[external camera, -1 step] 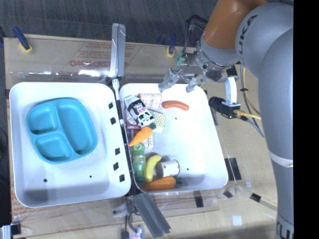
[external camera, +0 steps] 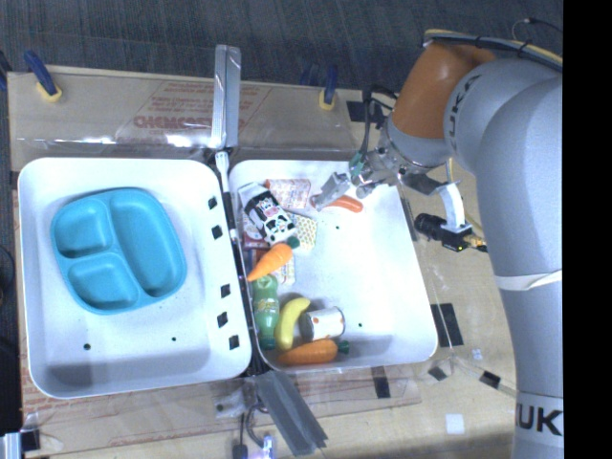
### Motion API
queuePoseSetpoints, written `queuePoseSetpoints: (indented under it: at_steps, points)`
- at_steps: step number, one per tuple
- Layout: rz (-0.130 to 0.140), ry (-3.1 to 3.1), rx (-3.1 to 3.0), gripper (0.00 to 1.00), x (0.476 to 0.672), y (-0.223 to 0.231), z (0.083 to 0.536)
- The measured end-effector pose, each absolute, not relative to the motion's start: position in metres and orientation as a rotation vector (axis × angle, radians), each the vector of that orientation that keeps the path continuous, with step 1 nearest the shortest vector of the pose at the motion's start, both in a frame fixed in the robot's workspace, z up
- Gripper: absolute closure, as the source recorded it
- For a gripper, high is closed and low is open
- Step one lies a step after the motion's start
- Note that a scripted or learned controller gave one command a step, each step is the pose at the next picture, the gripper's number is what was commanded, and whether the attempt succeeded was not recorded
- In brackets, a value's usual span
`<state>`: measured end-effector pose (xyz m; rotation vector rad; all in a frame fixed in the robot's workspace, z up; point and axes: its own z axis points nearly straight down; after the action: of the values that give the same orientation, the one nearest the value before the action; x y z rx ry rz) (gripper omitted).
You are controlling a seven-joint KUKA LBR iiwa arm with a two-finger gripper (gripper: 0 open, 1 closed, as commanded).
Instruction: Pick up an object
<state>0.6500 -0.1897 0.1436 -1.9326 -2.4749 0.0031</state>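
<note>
My gripper (external camera: 335,191) hangs low over the back of the right bin (external camera: 382,275), near its far wall. A small orange-red piece (external camera: 351,205) lies right at the gripper's tip, touching or just below it; whether it is held cannot be told. Along the bin's left side lie a black-and-white patterned item (external camera: 271,220), a carrot (external camera: 271,259), a green item (external camera: 265,300), a yellow banana (external camera: 290,321), a small can (external camera: 326,323) and a long orange vegetable (external camera: 306,354).
The left bin (external camera: 38,342) holds a blue divided plate (external camera: 118,247). A printed packet (external camera: 288,193) lies at the back of the right bin, left of the gripper. A metal divider bar (external camera: 227,98) stands between the bins at the back.
</note>
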Motion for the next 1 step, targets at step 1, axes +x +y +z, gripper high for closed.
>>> queuePoseSetpoints:
  at_steps: [1]
  points:
    - [-0.005,-2.616,-1.765,0.00,0.6619,-0.1893,0.1000]
